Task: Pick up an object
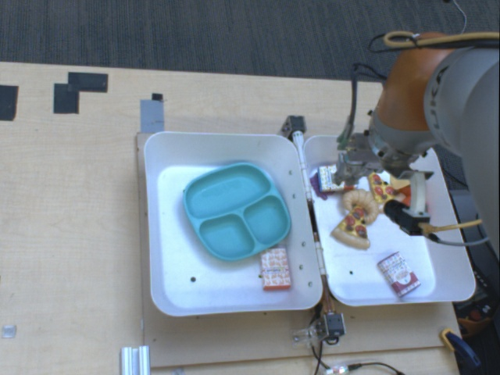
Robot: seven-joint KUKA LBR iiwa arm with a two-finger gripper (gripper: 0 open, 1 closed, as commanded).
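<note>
Bench: pale wood is seen beneath two shallow white bins set side by side, with dark ribbed flooring behind.
Left bin (156,233): a teal three-compartment plate (237,209) of smooth plastic is held here, with a small red-and-white packet (275,269) just beside its near corner.
Right bin (453,283): a toy pizza slice (353,230), a ring-shaped pastry (359,204), a purple-labelled packet (323,180) and a small red carton (398,273) are scattered inside.
Arm: the grey body with orange band is bent down from the right over the right bin's far end.
Gripper (355,166): it is lowered just above the pastry and purple-labelled packet; its state cannot be told.
</note>
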